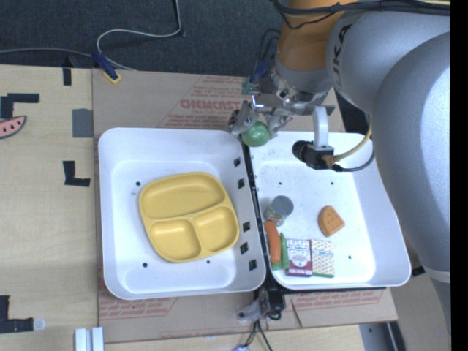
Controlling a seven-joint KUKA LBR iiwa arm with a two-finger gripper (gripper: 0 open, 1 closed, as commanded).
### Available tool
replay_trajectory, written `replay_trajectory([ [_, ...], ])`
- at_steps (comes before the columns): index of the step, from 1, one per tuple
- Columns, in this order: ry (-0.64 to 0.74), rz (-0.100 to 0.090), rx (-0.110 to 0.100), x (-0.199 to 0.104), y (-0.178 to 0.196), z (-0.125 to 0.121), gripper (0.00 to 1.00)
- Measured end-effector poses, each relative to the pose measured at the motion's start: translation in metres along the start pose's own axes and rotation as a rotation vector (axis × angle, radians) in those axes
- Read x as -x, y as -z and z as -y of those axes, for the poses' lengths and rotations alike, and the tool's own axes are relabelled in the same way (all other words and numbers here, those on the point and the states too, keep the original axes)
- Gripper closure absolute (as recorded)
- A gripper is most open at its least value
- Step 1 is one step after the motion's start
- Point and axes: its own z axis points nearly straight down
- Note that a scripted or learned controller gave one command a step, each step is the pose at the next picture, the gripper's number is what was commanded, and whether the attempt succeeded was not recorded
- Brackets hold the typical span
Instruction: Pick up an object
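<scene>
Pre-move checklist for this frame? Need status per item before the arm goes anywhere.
1. Green ball at the end effector: ok, sits at its tip.
2. Ball clamped firmly: cannot tell.
3. Ball lifted off the right bin: cannot tell, it hangs by the rim between the bins.
4. Yellow plate flat in the left bin: ok.
5. Carrot, small box, cookie away from the end effector: ok.

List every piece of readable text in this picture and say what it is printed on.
"CHEMCAST", red print, partly hidden: on the cardboard sheet under the bins.
Red print along the cardboard's lower edge: too small to read.
Small carton in the right bin: label too blurred to read.
</scene>
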Motion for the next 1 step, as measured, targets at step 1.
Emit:
replay_trajectory([
  [1, -0.001, 0.001, 0.000, 0.0067, 0.0028, -0.0135, 1.00],
])
